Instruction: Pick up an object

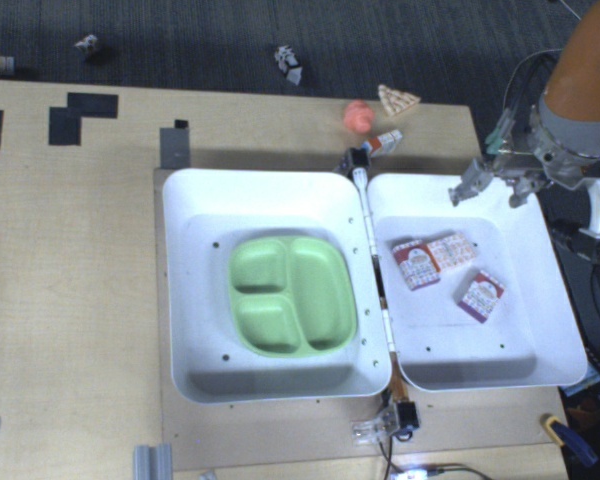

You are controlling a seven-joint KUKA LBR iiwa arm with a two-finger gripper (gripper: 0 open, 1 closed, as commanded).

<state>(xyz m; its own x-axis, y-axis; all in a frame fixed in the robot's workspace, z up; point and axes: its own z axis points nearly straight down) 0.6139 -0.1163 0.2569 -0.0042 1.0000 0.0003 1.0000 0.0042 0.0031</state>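
Two packets (435,259) (479,296) are lying loose in right bin (540,358); gripper (492,190) is hovering released, empty, above far edge, likely lining up.

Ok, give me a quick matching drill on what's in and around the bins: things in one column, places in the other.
Things:
1. green tray
2. two packets
3. pink ball
4. pincer

Places:
A. on the bench behind the bins
B. left bin
C. above the right bin's far edge
D. right bin floor

Pairs: 1-B, 2-D, 3-A, 4-C
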